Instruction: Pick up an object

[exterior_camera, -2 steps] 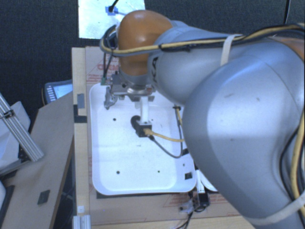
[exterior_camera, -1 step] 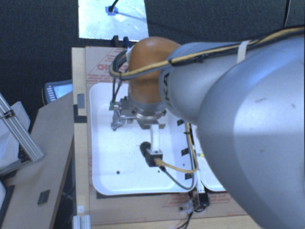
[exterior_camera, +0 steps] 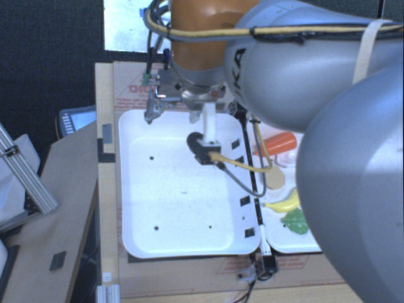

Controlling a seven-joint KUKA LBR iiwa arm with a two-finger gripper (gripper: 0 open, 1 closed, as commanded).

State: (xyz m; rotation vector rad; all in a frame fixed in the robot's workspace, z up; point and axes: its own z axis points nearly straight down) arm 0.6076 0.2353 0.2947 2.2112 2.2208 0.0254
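From the camera view above the worktop (exterior_camera: 108, 219), the grey arm (exterior_camera: 315, 74) comes in from the right and covers much of the scene, its orange band (exterior_camera: 202, 24) high near the top edge. Below the band the wrist ends in the hand (exterior_camera: 153, 112), which hangs over the far left corner of the left bin (exterior_camera: 177, 194), close to that bin's back rim. From this angle the metal parts of the hand overlap each other, so I cannot tell how far open it is or whether it has hold of anything.

The things to pick lie in the right bin (exterior_camera: 293, 248), well apart from the hand and partly hidden by the arm. An orange piece (exterior_camera: 276, 144) sits toward the far side. Just nearer than it is a beige rounded piece (exterior_camera: 276, 179). A yellow banana-shaped piece (exterior_camera: 287, 202) lies nearer still, and a green leafy-looking piece (exterior_camera: 295, 221) touches or almost touches it at the near end.

The left bin's white floor shows a few small dark specks.
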